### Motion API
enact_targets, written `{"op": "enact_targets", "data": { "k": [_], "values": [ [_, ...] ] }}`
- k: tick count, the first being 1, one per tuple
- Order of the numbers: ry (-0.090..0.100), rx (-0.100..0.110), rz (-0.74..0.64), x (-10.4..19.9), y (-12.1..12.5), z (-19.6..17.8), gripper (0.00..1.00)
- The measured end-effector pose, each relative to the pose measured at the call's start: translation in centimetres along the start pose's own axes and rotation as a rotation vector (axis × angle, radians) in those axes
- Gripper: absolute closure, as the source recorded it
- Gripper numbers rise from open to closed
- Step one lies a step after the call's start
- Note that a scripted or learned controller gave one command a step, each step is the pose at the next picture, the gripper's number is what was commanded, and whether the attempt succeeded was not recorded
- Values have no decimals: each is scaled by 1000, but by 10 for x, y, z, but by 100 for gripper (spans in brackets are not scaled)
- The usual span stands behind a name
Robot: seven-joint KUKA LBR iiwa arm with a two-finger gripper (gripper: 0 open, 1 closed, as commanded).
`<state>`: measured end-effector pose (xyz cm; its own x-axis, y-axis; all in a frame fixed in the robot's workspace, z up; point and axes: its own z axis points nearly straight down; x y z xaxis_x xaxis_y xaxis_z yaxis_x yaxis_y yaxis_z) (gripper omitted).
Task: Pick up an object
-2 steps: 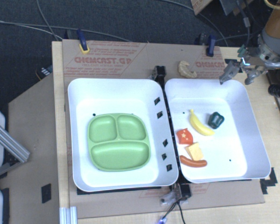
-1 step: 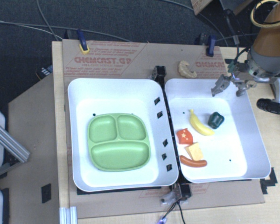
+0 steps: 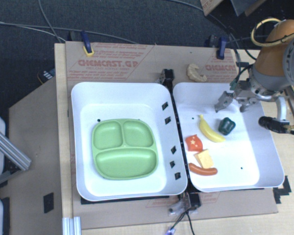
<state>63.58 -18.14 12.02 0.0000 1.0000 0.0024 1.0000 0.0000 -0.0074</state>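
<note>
In the right bin (image 3: 255, 155) lie a yellow banana (image 3: 210, 130), a dark green pepper (image 3: 227, 126), a red piece with a star mark (image 3: 194, 142), a yellow cheese wedge (image 3: 204, 159) and a red sausage (image 3: 203, 170). My gripper (image 3: 235, 104) hangs over the far part of that bin, just beyond the green pepper. It is open, with nothing between its fingers. The arm's orange band (image 3: 277, 43) rises above it at the right.
The left bin (image 3: 83, 131) holds a light green divided plate (image 3: 124, 148). A beige lump (image 3: 196, 72) lies on the cardboard behind the bins. Clamps (image 3: 87, 47) pin the board's far edge. Cables and black fittings (image 3: 272, 124) sit beside the right bin's right rim.
</note>
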Motion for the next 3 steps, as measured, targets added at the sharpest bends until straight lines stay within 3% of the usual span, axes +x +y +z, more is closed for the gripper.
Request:
{"op": "enact_targets", "data": {
  "k": [1,3],
  "values": [
    [-2,-9,-1,0,2,-16,100],
    [-5,-15,-1,-8,2,-133,100]
  ]
}}
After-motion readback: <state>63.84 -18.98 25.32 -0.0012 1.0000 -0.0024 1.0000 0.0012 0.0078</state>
